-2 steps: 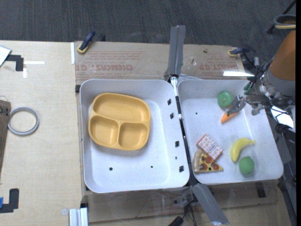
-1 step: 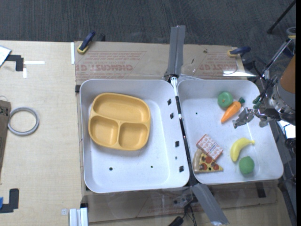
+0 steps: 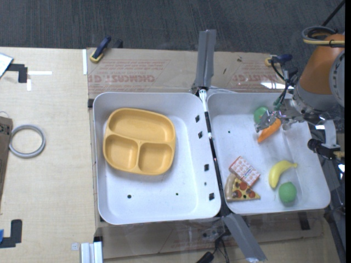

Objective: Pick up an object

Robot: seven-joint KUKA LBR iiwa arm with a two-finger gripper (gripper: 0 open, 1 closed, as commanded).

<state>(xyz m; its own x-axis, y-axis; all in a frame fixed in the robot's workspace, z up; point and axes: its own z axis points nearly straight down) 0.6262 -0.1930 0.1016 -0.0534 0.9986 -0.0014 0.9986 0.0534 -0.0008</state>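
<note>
Nearest the camera, a triangular pizza-slice toy [image 3: 242, 190] is lying below-left of the claw [image 3: 273, 120]. Left of it, a yellow three-compartment plastic tray [image 3: 140, 141] is sitting. The claw's fingers are clamping an orange carrot toy [image 3: 268, 131] over the right white bin [image 3: 241, 147].

Two bins side by side: left bin [image 3: 109, 201] holds a divided tray [image 3: 140, 140], sitting toward its back-left. Right bin [image 3: 241, 106]: carrot [image 3: 268, 131] at the back w/ a round item [image 3: 260, 114] just behind it, gripper [image 3: 272, 119] right over both. Banana [image 3: 281, 172] front-right, ball [image 3: 287, 192] just in front of it. Box [image 3: 244, 171] mid-front, pizza slice [image 3: 241, 190] touching its front edge. Tape roll [image 3: 26, 141] on the bench, well left of the bins.
</note>
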